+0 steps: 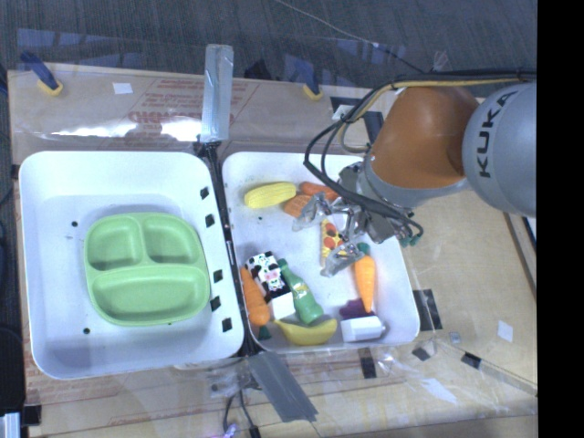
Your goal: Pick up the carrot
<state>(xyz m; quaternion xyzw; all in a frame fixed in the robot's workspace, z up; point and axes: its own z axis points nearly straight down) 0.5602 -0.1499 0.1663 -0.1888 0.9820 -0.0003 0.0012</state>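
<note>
Orange and tapered, green stub at the top — the carrot (365,281) lying lengthwise near the right wall of the right bin (394,245), just above a purple-and-white block (359,322). Just up-left of it, the tool (339,237) hanging low over small toys — spread impossible to tell.

Grey arm (502,153), black KUKA lettering, orange band, looping black cables
</note>
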